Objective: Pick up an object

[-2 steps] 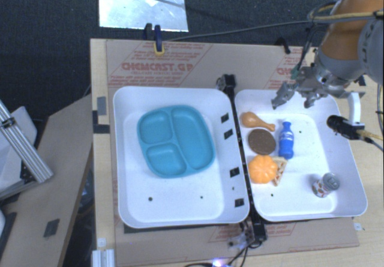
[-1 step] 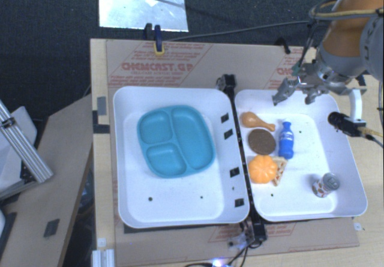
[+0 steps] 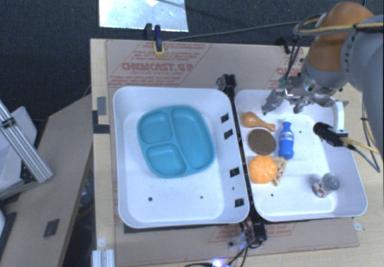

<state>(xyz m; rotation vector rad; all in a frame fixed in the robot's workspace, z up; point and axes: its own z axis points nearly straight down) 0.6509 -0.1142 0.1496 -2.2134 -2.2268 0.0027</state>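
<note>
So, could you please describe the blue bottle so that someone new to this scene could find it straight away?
Look at the right bin, the one without the blue tray. Near its middle lies a cluster of small things, and the blue bottle is on that cluster's right side, beside the brown disc. It is the only blue thing in that bin, with a white cap.

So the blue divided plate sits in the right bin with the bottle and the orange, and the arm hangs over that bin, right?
Not quite. The camera view shows the blue plate alone in the left bin. The bottle and the orange do lie in the right bin, and the arm hangs over that bin.
</note>
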